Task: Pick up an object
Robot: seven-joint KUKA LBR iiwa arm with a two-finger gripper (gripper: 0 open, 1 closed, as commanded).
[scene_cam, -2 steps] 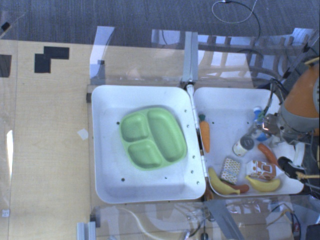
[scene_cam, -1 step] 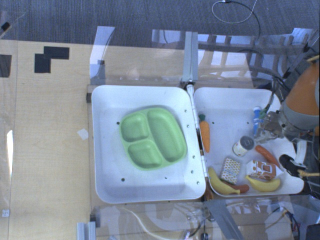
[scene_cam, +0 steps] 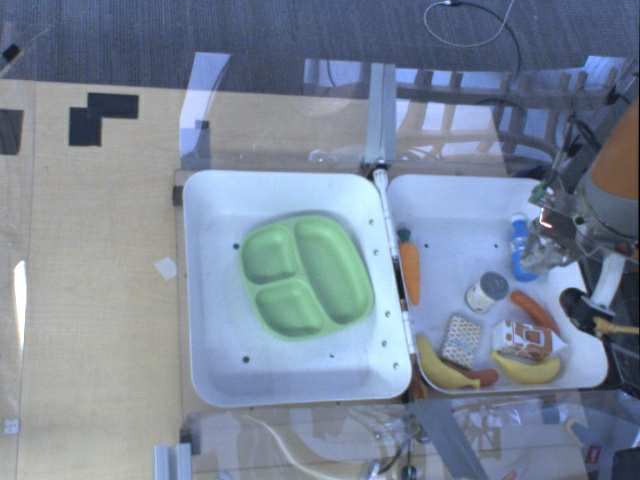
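The gripper (scene_cam: pixel 540 253) hangs right over the blue bottle (scene_cam: pixel 519 240) at the right bin's (scene_cam: pixel 440 193) far edge; I can't tell its grip state.

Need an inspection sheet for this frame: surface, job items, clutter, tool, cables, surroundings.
Surface: wooden bench bearing left bin and right bin, side by side.
Job's things: right bin holds carrot, two bananas, small carton, patterned packet, round tin, blue bottle, red item.
Clutter: green divided plate in left bin.
Tool: tool over right bin's right side, by the blue bottle; finger state unclear.
Cables: thin cable looped on the floor.
Surroundings: grey carpet, clear panels.
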